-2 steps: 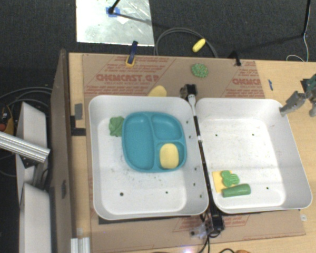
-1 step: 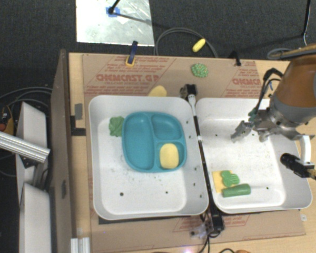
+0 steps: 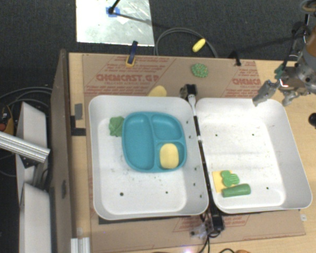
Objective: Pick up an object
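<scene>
Red print reading "CHEMCAST GP" runs across the brown board behind the bins.

Single fixed camera above bench, slanted down

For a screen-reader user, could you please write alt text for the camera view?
Two white bins sit side by side: the left bin holds a blue divided plate with a yellow piece in one compartment, the right bin holds green and yellow toys near its front. The gripper hovers by the right bin's far corner.

right bin mostly bare, toys crowding its near-left corner, left bin taken by tray
</scene>
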You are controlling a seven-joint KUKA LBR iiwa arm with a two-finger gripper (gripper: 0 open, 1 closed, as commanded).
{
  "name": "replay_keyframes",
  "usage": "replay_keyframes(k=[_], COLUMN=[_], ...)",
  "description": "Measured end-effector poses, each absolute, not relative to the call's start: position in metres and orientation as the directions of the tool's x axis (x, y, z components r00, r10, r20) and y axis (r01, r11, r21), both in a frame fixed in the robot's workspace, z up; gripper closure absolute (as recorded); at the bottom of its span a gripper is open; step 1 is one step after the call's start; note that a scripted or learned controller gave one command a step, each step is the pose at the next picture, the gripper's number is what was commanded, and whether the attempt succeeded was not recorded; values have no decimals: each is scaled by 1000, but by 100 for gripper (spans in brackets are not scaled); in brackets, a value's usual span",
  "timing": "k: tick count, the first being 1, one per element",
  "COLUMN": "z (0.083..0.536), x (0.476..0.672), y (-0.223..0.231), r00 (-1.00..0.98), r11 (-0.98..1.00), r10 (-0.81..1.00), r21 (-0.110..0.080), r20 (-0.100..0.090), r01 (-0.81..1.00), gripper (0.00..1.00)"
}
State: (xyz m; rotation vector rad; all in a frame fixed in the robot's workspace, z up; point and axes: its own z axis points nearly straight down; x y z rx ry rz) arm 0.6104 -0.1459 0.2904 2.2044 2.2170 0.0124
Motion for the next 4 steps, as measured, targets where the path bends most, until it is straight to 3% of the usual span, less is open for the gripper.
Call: replay_keyframes(k=[1, 2, 3, 4], z=[158, 167, 91, 83], x=[624, 646, 664, 571], y=[-85, -147, -166, -210], r00=[-10, 1, 0, 6], r11=[10, -1, 0, -6], r10=[1000, 1000, 1000, 1000], r21=[-7, 5, 0, -6], r20=[4, -3, -1, 0], r01=[1000, 1000, 1000, 1000], gripper=[0, 0, 0, 0])
